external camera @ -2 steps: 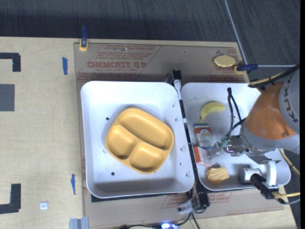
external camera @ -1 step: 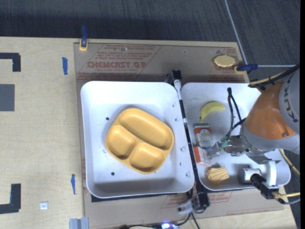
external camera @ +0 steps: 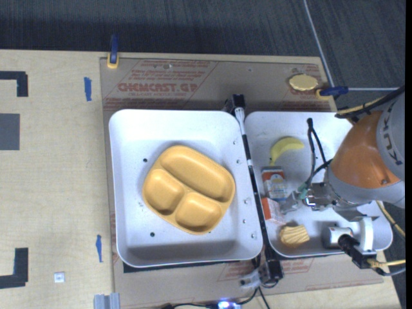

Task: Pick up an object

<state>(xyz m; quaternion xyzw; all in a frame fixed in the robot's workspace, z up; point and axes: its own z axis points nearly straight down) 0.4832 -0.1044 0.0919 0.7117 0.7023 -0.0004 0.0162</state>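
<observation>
You see a smooth yellow three-compartment tray (external camera: 187,188) lying upside down in the left bin (external camera: 129,134), with bare white floor around it. In the right bin (external camera: 261,129), a curved banana (external camera: 286,148) lies near the back, a ridged yellow piece (external camera: 294,235) near the front rim, and a small carton (external camera: 274,184) between them. The gripper (external camera: 302,197) hangs beside the carton; its state can't be told.

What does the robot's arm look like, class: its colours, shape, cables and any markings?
The arm is rounded, with an orange band, grey below it, and dark lettering at the picture's edge. Black cables run along it. The gripper end is metallic, with a white block beside it.
</observation>
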